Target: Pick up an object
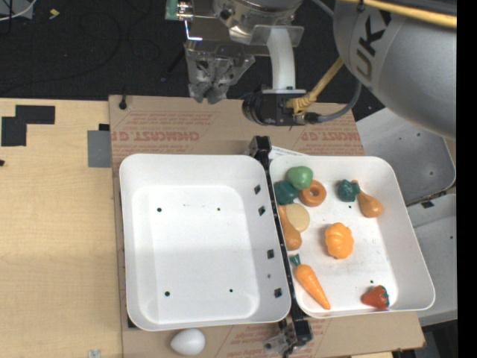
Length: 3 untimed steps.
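Toy vegetables, among them a carrot and a small pumpkin, lie in the right bin. The gripper hangs well above the left bin, holding nothing. I cannot tell how wide it stands.

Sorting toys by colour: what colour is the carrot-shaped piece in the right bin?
Orange, with a small green top; the carrot shows in the camera view.

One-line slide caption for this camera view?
Gripper raised behind two white bins; right bin holds toy produce including a carrot; a white egg lies outside.
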### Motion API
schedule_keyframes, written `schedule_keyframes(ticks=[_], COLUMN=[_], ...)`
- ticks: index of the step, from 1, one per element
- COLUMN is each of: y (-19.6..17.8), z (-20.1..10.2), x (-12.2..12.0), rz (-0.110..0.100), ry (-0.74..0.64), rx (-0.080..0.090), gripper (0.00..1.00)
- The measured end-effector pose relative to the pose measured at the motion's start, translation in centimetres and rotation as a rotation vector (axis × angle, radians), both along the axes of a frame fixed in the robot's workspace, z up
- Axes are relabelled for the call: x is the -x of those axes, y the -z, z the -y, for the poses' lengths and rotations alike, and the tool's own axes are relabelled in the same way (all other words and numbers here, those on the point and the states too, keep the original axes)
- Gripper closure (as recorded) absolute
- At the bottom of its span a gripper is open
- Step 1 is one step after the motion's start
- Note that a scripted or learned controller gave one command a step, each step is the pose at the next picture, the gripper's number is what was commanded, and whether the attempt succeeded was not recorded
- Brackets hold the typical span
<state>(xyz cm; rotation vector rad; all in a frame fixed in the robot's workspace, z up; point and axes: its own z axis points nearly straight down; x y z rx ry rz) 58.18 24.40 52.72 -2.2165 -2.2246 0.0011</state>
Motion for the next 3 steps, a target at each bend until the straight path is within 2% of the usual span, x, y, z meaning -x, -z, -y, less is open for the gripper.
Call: schedule_keyframes(ticks=[1, 3], y=[-1.1, -1.1], z=[0.1, 0.1], x=[3.1, 10.2], rz=[-0.003, -0.004], ry=[0.001, 0.001], rx=[0.001, 0.002], gripper=[1.0, 1.0])
